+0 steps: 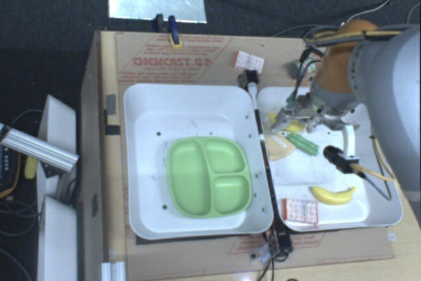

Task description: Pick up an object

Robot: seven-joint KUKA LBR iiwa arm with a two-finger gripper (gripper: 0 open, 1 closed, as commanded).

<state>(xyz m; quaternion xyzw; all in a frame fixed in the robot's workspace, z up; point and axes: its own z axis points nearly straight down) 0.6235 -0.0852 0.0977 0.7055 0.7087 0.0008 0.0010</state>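
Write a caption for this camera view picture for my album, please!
Robot arm's claw reaches into the right bin near a banana; a green plate sits left.

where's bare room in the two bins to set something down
Left bin: bare floor behind and left of the green divided plate. Right bin: a patch between banana and green marker. Crowded at its far left, under the pincer.

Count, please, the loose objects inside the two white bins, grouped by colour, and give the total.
Green: 2, the divided plate in the left bin and the marker-like stick in the right bin
Yellow: 1, the banana
Tan: 1, the flat piece
Red and white: 1, the small packet
Total: 5
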